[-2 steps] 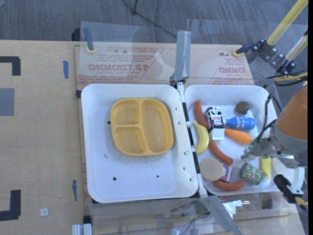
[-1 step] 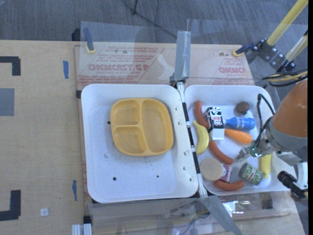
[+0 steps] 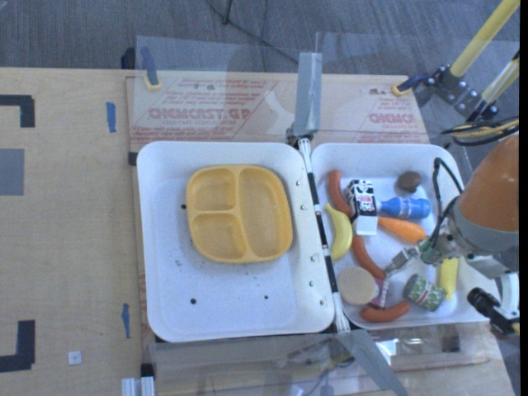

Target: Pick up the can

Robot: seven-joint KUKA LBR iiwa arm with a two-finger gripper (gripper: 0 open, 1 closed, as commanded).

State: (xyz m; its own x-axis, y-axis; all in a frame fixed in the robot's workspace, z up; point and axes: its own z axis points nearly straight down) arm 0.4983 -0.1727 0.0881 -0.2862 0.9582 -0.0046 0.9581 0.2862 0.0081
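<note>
The can [image 3: 424,292] has a green patterned label and lies on its side near the front right of the right bin [image 3: 429,153]. My gripper [image 3: 410,259] hangs just above and to the left of the can, reaching in from the right below the orange band of the arm [image 3: 495,196]. It looks open, with nothing between its fingers. A short gap separates it from the can.
Around the can lie a yellow corn piece [image 3: 448,275], a tan round disc [image 3: 357,285], sausages [image 3: 384,310], a carrot [image 3: 402,228], a banana [image 3: 339,232], a blue bottle [image 3: 406,207], a small carton [image 3: 361,198] and a brown ball [image 3: 407,181]. The left bin [image 3: 165,246] holds a yellow divided plate [image 3: 239,213].
</note>
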